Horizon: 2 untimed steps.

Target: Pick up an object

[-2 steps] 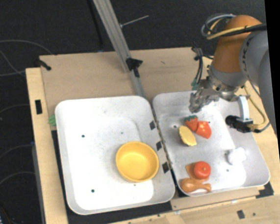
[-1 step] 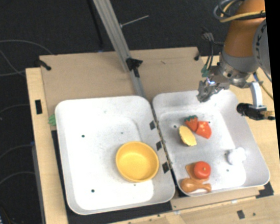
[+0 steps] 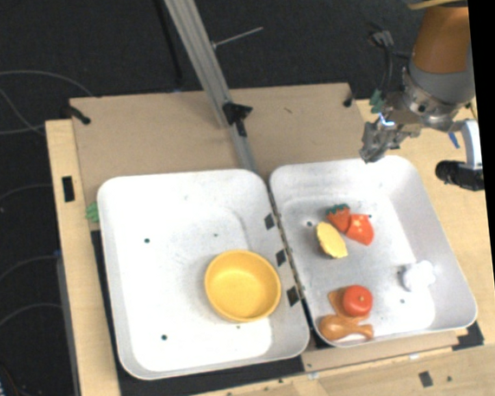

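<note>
With the gripper (image 3: 375,151) poised above the right bin's (image 3: 437,218) far rim, its opening impossible to tell, a miss is risked because the strawberry (image 3: 355,226) is crowded against the lemon wedge (image 3: 331,240) mid-bin, so both could be nudged apart.

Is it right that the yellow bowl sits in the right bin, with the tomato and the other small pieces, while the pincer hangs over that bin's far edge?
Not quite. The camera view shows the yellow bowl in the left bin, alone. The tomato and the other small pieces are in the right bin, and the pincer does hang over that bin's far edge.
</note>
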Available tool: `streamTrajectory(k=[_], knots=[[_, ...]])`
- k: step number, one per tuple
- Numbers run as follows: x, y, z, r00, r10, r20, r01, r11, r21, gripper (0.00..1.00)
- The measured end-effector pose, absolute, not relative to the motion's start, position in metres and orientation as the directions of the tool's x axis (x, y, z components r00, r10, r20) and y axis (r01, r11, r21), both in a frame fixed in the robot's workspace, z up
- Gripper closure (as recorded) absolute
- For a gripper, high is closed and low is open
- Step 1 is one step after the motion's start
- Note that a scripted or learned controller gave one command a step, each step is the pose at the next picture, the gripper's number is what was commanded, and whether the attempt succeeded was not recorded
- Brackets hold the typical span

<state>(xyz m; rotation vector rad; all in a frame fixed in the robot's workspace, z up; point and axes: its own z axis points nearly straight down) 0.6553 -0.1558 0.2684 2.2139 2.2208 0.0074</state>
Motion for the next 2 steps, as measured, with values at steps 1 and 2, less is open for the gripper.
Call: streamTrajectory(k=[1, 2], knots=[[0.635, -0.115, 0.272, -0.006, 1.000, 0.002, 1.000, 0.006, 0.001, 1.00], [0.606, -0.070, 0.256, -0.005, 1.000, -0.001, 1.000, 0.005, -0.001, 1.00]])
